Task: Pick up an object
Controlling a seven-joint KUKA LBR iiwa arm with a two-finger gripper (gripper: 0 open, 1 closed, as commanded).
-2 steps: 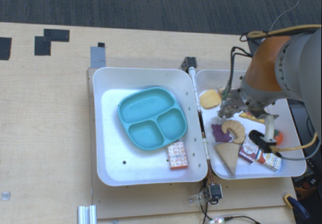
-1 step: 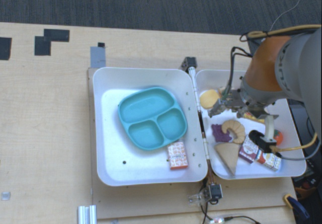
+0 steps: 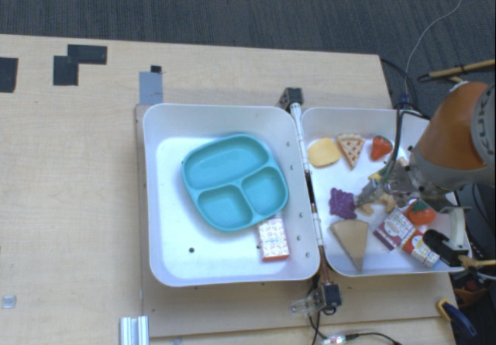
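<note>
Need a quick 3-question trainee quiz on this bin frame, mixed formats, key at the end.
1. True or false: the blue divided plate sits in the right bin.
2. Which item lies beside the plate in the left bin? A) pizza slice B) small red-patterned box C) purple grapes
3. Fill in: the plate has ___ compartments.

Key: 1 false; 2 B; 3 three.
</note>
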